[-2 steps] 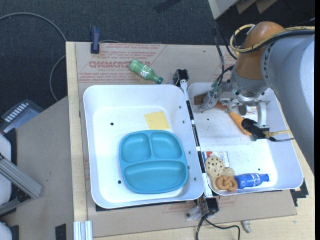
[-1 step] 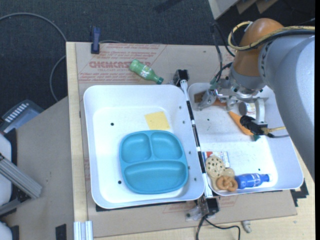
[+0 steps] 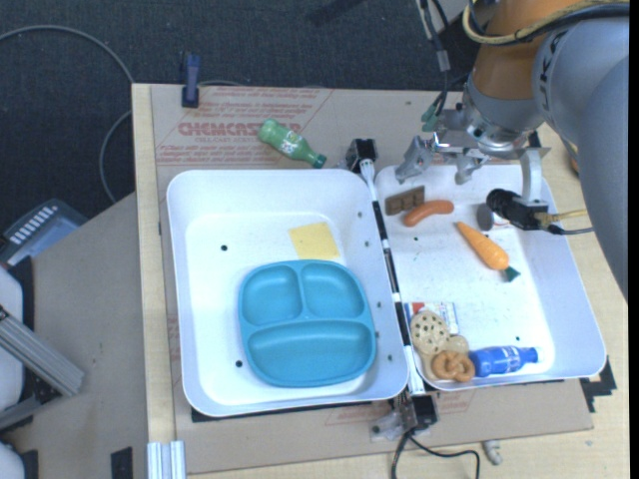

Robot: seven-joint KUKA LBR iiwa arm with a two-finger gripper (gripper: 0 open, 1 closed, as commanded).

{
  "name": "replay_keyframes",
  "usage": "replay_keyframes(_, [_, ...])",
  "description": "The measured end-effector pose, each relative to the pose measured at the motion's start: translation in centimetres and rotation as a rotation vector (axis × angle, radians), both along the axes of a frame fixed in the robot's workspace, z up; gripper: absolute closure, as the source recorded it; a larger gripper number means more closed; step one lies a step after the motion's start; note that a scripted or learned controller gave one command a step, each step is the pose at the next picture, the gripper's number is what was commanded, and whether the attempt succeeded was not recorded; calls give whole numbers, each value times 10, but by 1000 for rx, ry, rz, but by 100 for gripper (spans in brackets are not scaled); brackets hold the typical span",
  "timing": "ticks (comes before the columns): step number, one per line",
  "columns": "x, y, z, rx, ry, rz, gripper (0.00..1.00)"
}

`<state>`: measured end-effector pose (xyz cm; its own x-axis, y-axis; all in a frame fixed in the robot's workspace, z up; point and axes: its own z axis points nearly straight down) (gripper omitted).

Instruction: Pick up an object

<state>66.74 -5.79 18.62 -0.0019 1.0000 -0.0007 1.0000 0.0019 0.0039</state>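
My gripper [image 3: 439,168] hangs open over the far end of the right bin [image 3: 559,297], with nothing between its fingers [image 3: 411,162]. Just below it lie a red sausage [image 3: 427,211] and a small brown block [image 3: 404,203], side by side near the bin's left wall. An orange carrot [image 3: 484,245] lies a little to the right of them. At the near end of this bin are a chocolate-chip cookie [image 3: 429,329], a pretzel [image 3: 454,365] and a blue bottle [image 3: 502,359] lying on its side.
The left bin [image 3: 200,267] holds a blue divided plate [image 3: 305,322] and a yellow cheese slice [image 3: 315,239]. A green bottle [image 3: 290,142] lies on the bench behind the bins. The arm comes in from the upper right.
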Motion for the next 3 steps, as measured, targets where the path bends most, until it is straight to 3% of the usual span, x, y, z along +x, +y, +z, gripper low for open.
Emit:
replay_keyframes(1, [-1, -49, -37, 0, 6, -2, 0])
replay_keyframes(2, [-26, -84, -83, 0, 1, -1, 0])
replay_keyframes(3, [-81, -130, -102, 1, 6, -2, 0])
